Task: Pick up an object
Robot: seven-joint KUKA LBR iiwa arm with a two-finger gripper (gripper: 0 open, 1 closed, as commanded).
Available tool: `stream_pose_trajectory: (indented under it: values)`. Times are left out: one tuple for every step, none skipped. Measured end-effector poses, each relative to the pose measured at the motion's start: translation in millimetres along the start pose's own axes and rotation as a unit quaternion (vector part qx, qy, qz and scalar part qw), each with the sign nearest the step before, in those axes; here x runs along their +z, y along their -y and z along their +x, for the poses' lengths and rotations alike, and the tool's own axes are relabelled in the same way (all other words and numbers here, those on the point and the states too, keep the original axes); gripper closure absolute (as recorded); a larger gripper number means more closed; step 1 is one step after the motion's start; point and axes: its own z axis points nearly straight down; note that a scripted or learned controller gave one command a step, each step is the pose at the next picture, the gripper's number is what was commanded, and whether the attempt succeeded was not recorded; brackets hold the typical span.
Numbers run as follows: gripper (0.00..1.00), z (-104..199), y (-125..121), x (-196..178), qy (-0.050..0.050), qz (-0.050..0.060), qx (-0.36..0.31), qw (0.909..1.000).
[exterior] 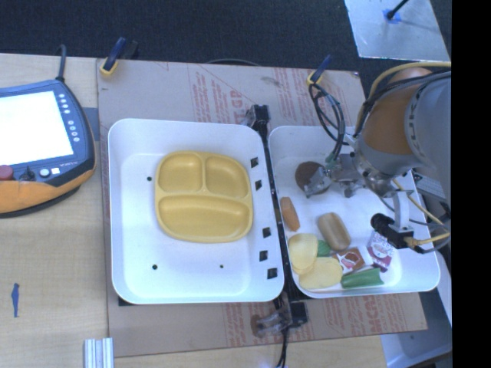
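Two shallow white bins sit side by side: the right bin lies under the pincer, the left bin well off to the pincer's left. One yellow divided tray, with three compartments, rests in that far bin. Close around the pincer there is one brown round piece just beside it, one small orange sausage-shaped piece below and left, and one tan bread-like piece right below. Further below lie two pale yellow pieces, one green piece and two small red-and-white packets. One handheld control pendant lies far left.
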Motion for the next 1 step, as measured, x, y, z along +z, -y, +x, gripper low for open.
stream_pose_trajectory:
  values:
    - [0.0,-2.1,-65.4,0.3,-0.001,0.001,0.0,1.0]
